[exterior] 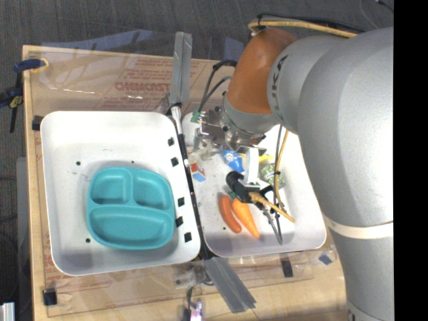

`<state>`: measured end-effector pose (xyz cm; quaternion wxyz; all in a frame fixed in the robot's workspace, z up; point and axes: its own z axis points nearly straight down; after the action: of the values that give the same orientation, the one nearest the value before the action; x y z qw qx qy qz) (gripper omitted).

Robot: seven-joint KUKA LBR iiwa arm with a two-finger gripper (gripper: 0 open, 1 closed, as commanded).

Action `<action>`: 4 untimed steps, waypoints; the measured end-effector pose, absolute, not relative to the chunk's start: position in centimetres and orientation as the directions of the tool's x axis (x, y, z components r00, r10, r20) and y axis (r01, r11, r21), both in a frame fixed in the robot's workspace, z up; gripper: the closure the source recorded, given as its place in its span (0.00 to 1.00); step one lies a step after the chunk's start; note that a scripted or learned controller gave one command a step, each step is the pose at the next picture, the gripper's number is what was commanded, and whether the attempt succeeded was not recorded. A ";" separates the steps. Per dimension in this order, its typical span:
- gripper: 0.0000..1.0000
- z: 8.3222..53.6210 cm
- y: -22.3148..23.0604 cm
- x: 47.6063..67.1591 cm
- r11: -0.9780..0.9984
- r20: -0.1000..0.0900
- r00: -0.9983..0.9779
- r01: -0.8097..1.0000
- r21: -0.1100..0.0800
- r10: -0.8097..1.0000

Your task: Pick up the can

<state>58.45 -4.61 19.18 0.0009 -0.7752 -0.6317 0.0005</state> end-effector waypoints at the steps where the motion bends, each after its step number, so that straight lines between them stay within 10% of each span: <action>1: 1.00 21.6 -12.5 61.7 -0.097 0.000 0.097 0.995 -0.002 0.995; 2: 1.00 33.2 -18.3 61.6 -0.103 0.000 0.103 0.995 -0.001 0.995; 4: 1.00 33.6 -13.8 51.2 -0.666 -0.001 0.666 0.746 -0.004 0.746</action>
<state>51.15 -13.78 33.61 0.0017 -0.9128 -0.4084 0.0015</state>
